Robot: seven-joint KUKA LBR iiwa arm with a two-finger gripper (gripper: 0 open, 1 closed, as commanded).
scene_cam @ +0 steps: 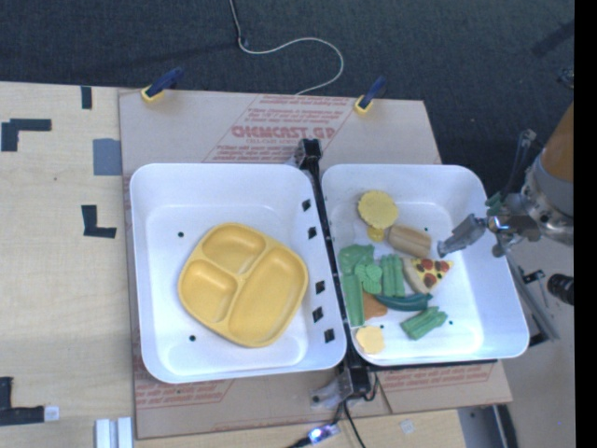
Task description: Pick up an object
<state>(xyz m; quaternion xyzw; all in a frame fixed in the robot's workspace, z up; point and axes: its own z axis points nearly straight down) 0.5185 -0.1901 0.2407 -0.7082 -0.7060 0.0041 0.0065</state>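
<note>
The right bin [471, 189] holds a heap of toy food. In it are a yellow round piece [378, 208], a tan roll [409, 241], a pizza slice [430, 273], several green pieces [366, 267], a dark green pod [407, 300], a green chunk [424, 323] and a yellow disc [370, 340]. My gripper [474, 243] hangs over the right part of this bin, just right of the tan roll and the pizza slice. It is open, with nothing between its fingers. One grey finger [459, 234] points down-left toward the pizza slice.
The left bin [154, 250] holds a yellow divided plate [244, 283]. A black ridge [322, 241] separates the two bins. Both stand on a cardboard sheet [270, 133] held by clamps, with a white cable [280, 45] behind. The arm enters from the right edge.
</note>
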